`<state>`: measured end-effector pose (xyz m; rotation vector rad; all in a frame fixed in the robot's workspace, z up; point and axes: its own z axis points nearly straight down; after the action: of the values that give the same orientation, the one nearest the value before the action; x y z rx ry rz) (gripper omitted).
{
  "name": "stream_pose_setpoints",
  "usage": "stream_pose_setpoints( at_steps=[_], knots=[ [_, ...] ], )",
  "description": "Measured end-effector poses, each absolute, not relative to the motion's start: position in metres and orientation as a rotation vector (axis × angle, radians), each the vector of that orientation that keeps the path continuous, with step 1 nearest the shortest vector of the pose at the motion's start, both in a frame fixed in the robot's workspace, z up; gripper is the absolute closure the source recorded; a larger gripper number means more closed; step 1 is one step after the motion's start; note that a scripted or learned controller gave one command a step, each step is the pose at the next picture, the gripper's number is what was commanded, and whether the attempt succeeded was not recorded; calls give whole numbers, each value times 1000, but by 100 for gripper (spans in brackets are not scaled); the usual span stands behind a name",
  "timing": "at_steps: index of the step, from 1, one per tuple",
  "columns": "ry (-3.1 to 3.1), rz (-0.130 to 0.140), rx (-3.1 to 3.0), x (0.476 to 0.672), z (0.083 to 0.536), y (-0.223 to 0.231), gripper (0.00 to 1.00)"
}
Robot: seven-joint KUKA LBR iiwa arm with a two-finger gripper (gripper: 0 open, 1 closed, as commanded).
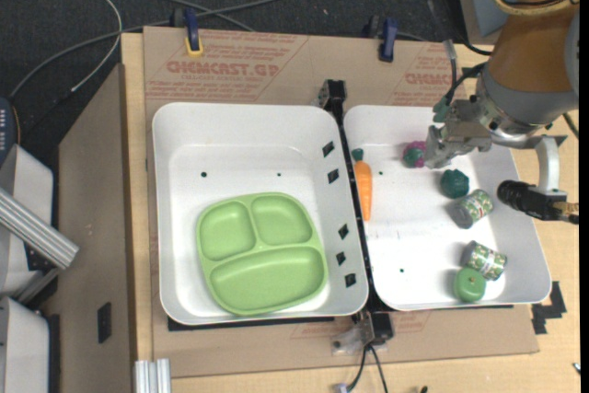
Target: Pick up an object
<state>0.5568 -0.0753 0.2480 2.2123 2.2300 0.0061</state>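
The gripper (440,145) hovered by the purple object (415,155), its grip state unclear to me, nothing lifted yet.

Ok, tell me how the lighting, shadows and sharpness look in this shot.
Camera view: even, soft light; the white bins are bright, without hard glare. The green divided plate casts only a faint shadow. The carrot reads fairly sharp, but the small objects by the gripper are soft and hard to identify. The arm's orange band looks slightly blurred.
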Motion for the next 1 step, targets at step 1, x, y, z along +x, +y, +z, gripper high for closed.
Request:
stream_pose_setpoints(
  at_steps=[1],
  knots=[
    [2231, 0, 2218, 561, 236, -27, 100]
  ],
)
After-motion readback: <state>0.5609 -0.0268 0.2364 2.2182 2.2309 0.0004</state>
